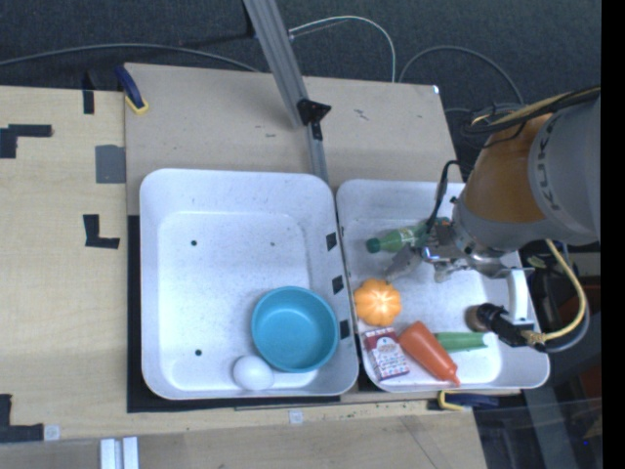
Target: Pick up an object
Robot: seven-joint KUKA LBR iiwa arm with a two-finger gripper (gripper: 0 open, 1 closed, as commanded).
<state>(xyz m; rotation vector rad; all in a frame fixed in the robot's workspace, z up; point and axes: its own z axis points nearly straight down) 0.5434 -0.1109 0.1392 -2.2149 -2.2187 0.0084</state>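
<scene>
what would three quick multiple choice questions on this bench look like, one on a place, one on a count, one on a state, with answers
1. Where does the blue bowl sit?
A. in the left bin
B. in the right bin
C. on the bare bench

2. How many things lie in the left bin?
A. one
B. two
C. four

3. How does the green bottle rest?
A. standing upright
B. lying on its side
C. stacked on the orange

Answers:
1. A, the bowl sits at the near right corner of the left bin.
2. B, the bowl and the white ball beside it are all that lie there.
3. B, the bottle lies flat in the right bin, next to the gripper and apart from the orange.
</scene>
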